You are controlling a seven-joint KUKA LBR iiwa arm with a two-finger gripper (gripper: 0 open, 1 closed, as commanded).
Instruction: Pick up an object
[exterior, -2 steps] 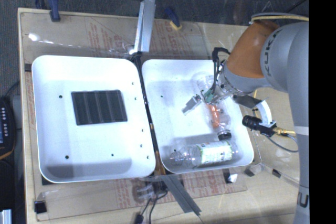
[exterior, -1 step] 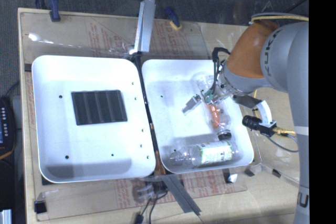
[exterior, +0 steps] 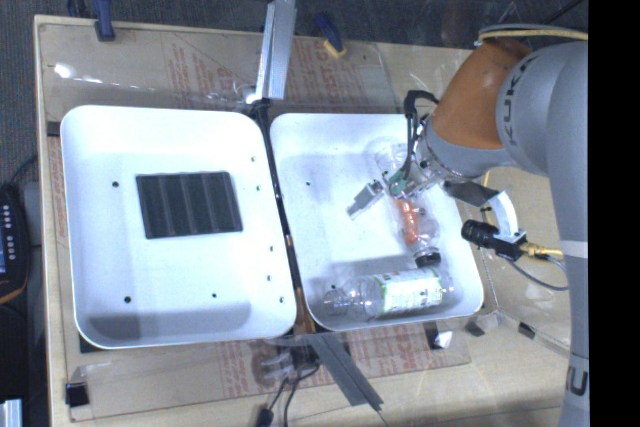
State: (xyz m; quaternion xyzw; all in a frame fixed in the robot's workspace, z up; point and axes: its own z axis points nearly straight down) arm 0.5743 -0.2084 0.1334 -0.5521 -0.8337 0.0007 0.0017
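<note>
The right bin [exterior: 310, 215] holds clear plastic bottles. One with an orange label [exterior: 409, 219] and a black cap lies near the bin's right wall. A larger one with a white and green label [exterior: 395, 295] lies along the front wall. A crumpled clear item [exterior: 385, 155] rests near the back. My gripper [exterior: 364, 198] hangs low over the middle of the right bin, just left of the orange-label bottle. I see nothing clearly held in it.
The left bin [exterior: 90, 145] holds a dark ribbed rectangular block [exterior: 188, 205]. A metal bar [exterior: 275, 45] stands up behind the gap between the bins. Blue clamps [exterior: 100, 10] sit on the bench's back edge. A cable and connector [exterior: 495, 237] lie right of the right bin.
</note>
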